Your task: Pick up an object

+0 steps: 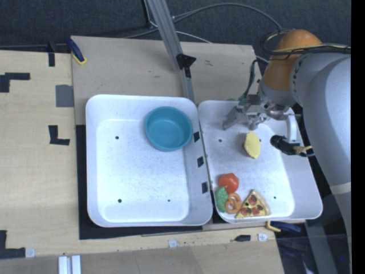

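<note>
Over the right bin (pixel 296 201), the arm (pixel 319 90) reaches in, its gripper (pixel 246 120) low with fingers spread open, holding nothing. A yellow piece (pixel 252 145) lies just below it; the tomato (pixel 228 182) and pizza slice (pixel 252 205) lie farther off.

The left bin (pixel 114 176) is open floor except for a blue bowl (pixel 168 128) at its far right corner. In the right bin (pixel 296 201), a yellow piece (pixel 252 145) sits mid-floor; a tomato (pixel 228 182), pretzel (pixel 232 202) and pizza slice (pixel 252 205) crowd the near-left corner. The end effector (pixel 245 117) occupies its far end.
</note>
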Robot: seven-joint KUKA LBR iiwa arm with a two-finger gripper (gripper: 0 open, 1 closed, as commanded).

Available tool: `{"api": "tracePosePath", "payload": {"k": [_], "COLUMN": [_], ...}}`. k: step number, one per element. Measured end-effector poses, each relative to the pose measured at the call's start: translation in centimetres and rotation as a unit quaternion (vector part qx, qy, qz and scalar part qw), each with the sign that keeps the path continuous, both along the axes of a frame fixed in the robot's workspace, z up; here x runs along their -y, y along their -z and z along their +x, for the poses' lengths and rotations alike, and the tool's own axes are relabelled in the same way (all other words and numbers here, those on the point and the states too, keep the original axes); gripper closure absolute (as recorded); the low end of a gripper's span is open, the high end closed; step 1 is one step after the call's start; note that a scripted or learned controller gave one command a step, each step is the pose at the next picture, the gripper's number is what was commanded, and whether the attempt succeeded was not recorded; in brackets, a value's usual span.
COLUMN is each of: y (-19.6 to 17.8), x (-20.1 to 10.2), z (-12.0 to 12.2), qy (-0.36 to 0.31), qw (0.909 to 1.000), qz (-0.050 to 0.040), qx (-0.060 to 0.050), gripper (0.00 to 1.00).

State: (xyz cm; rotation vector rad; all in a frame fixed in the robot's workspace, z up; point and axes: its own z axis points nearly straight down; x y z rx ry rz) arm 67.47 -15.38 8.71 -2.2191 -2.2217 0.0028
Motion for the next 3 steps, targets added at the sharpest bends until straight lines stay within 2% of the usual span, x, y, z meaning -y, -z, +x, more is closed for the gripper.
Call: {"api": "tracePosePath", "payload": {"k": [1,2,3], "y": [-1.2,-5.4,-10.6], "x": [0.0,0.1,0.2], "z": [0.1,0.3,-0.7], "qy": [0.0,0.0,0.0], "qw": [1.0,1.0,1.0], "qz": [-0.0003,-0.0001,-0.0001], "qx": [0.001,0.003,0.003], "gripper": [1.0,1.0,1.0]}}
